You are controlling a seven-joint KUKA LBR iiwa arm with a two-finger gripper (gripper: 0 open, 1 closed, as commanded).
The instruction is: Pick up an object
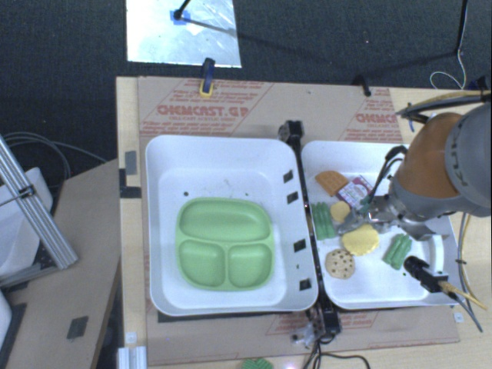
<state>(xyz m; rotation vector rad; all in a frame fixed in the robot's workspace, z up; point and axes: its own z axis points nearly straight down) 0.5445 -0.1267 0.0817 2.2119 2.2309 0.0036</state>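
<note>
glossy plastic bins (165, 206), matt green tray (225, 242)

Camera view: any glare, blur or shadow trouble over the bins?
Camera view: even light and soft shadows; the left bin and green tray are sharp. Strong glare on the shiny sheet up top. The claw looks slightly soft among the toy food in the right bin, so its state is unclear.

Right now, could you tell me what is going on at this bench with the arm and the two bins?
The arm has reached in from the right and its gripper is down among the toy foods in the right bin. It sits by a yellow piece and a green piece, with a cookie nearby. I cannot tell whether it has grasped anything. The left bin holds a green divided tray, untouched.
</note>
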